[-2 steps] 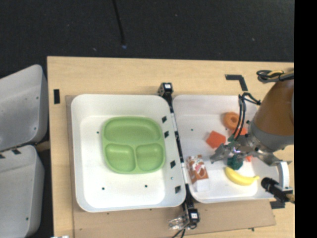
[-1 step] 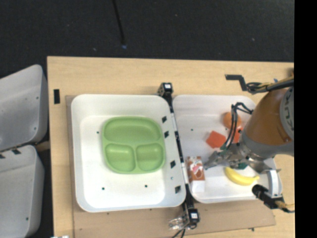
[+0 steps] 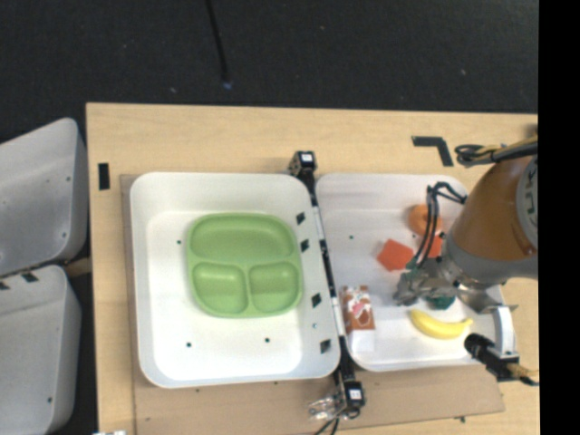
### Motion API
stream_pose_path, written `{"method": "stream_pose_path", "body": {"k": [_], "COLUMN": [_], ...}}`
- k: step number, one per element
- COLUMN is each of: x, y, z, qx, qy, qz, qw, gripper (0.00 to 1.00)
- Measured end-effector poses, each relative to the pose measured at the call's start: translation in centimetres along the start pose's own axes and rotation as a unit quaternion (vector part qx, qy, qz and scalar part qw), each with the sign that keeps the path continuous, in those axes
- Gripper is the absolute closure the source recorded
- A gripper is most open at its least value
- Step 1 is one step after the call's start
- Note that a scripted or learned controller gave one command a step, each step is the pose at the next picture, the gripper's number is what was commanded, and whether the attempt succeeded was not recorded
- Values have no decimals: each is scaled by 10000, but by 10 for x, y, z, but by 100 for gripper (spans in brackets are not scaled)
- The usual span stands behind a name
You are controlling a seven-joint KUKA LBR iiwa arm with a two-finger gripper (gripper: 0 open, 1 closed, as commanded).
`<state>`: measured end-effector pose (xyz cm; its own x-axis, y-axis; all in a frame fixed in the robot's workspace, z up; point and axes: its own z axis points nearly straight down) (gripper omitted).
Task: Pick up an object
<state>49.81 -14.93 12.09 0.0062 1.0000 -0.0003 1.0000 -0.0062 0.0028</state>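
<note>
Nearest the camera, the grey arm with its orange band reaches in from the right over the right bin, its gripper low among the objects there; whether it is open or closed cannot be told, since the wrist hides that part.

Camera view, right bin: a banana lies just below the gripper, close to the bin's near wall. A flat orange-red piece sits just up and left of the gripper, and a rounded orange object lies beyond it, partly behind the arm's cables. A small printed packet rests against the divider side of the bin, apart from the gripper.

Camera view, left bin: a green compartment plate lies centred, well apart from the arm. Both bins stand on the pale wooden worktop.

Risk, as judged from this layout: the candidates crowd the gripper, so a closing grasp may catch the banana's curved side and squeeze it away, or nudge the flat piece without lifting it. Nearness to the bin wall could also block one side of the grasp.
</note>
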Motion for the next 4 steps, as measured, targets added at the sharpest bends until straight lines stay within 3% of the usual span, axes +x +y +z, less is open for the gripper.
{"method": "stream_pose_path", "body": {"k": [3, 4], "x": [7, 58], "y": [-4, 15], "z": [-145, -131], "qx": [-20, 16], "qy": [-8, 0], "qz": [-52, -58], "qw": [10000, 10000], "gripper": [100, 100]}}
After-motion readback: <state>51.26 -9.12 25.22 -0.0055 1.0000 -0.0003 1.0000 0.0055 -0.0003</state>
